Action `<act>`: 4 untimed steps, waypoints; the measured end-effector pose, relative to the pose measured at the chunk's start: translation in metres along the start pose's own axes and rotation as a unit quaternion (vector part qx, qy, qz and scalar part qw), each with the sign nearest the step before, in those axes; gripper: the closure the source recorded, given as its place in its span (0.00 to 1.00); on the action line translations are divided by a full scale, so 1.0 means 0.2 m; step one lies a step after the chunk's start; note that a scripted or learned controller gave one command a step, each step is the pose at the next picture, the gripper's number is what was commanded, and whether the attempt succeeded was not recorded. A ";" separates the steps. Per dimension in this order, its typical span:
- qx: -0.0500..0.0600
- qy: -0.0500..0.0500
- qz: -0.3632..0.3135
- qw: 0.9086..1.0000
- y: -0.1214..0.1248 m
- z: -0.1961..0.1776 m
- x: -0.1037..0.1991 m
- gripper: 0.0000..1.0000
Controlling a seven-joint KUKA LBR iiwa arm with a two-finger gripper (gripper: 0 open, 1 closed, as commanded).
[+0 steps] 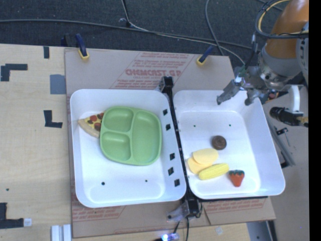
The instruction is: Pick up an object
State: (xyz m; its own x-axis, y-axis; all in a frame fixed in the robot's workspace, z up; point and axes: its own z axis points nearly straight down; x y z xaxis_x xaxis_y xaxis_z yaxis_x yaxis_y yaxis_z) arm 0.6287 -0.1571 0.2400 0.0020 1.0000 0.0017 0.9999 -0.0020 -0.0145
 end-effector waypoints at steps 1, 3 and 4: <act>-0.007 -0.001 -0.002 1.000 0.01 -0.04 0.00 0.00; -0.004 -0.001 -0.001 1.000 0.00 0.49 0.01 0.00; -0.004 -0.001 -0.002 1.000 -0.01 0.76 0.01 0.00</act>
State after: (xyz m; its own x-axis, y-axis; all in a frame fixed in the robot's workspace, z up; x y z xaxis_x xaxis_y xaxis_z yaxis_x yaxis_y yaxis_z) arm 0.6251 -0.1539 0.0884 -0.0017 1.0000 -0.0004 1.0000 0.0017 -0.0064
